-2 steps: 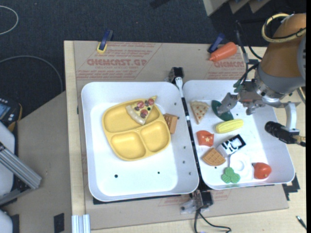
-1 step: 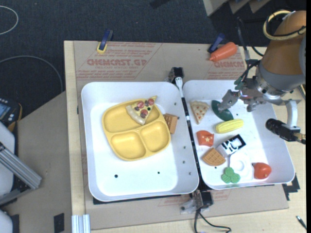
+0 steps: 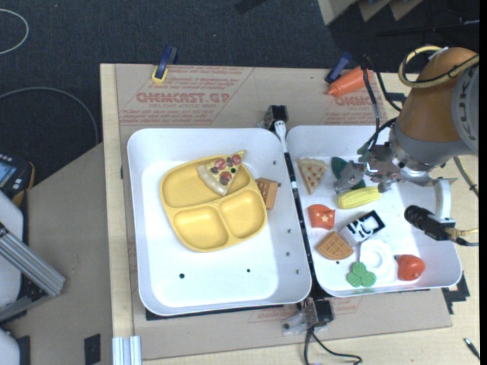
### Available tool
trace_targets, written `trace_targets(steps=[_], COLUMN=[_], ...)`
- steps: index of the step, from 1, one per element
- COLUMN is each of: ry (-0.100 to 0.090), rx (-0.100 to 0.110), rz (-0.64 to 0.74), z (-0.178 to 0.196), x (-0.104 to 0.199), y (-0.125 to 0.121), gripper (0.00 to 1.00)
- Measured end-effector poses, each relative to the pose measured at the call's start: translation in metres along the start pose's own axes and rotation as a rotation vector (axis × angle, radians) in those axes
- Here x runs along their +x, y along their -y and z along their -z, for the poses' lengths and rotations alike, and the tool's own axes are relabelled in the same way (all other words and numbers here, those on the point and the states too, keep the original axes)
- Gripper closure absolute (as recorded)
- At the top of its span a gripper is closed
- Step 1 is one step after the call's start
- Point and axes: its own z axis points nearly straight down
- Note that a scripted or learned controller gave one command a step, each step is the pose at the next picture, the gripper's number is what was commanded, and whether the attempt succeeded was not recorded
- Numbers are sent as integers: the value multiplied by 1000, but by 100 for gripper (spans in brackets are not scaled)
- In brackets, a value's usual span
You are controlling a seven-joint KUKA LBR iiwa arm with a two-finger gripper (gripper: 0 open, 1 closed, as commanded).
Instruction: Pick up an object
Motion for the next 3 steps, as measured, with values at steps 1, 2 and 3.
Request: trace_targets(steps=[1, 2, 3], ry=[6, 8, 4], rx=[-13, -27, -15], rz=[2, 1, 2], z=[-48, -31, 31], x=[-1, -2, -7], y=[-2, -6, -3], gripper=[0, 100, 100])
